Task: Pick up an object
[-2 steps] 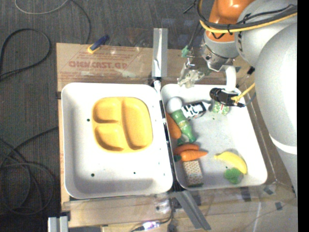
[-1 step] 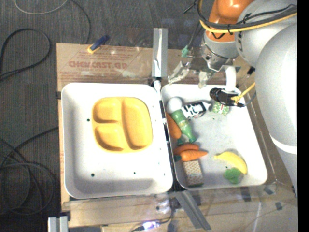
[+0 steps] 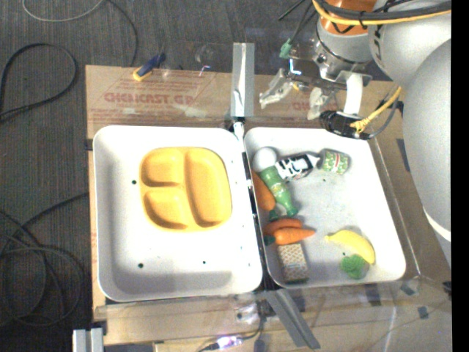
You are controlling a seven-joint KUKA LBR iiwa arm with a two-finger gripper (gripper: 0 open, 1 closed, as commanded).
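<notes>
Objects fill the right bin [image 3: 381,196]; hand [image 3: 297,94] spread above printed cardboard [image 3: 154,97], lettering unreadable.

Bright, even overhead light; a soft, slightly grainy picture.

The two white bins [image 3: 176,277] are lit brightest, near washed out on their floors, with only thin shadows along their inner walls. Around the bins the dark carpet [image 3: 44,196] falls dim and noisy. Above the right bin the grey arm [image 3: 418,20] looks blurred and pale with glare. Small items inside the right bin lack crisp edges.
</notes>
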